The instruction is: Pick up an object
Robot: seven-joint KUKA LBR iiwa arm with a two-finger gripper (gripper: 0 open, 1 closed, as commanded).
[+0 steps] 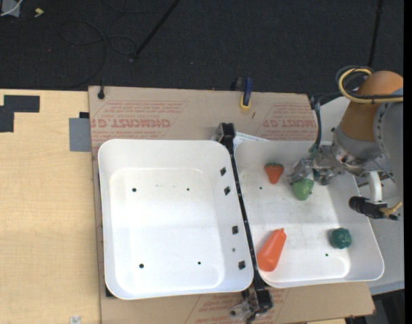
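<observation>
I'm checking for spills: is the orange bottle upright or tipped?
Tipped. The orange bottle lies on its side on the right bin floor, against the divider.

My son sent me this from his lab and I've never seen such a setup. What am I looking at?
This is a single picture from a camera fixed above a bench, looking down at a slant. The grey and orange machine at the right is a robot arm; at its tip is a two-finger gripper for picking things up. Two shallow white bins sit side by side: the left bin and the right bin. In the right bin lie a small red piece, a green object right at the gripper, an orange carrot-like toy and a dark green ball. I can't tell whether anything is actually gripped.
</observation>
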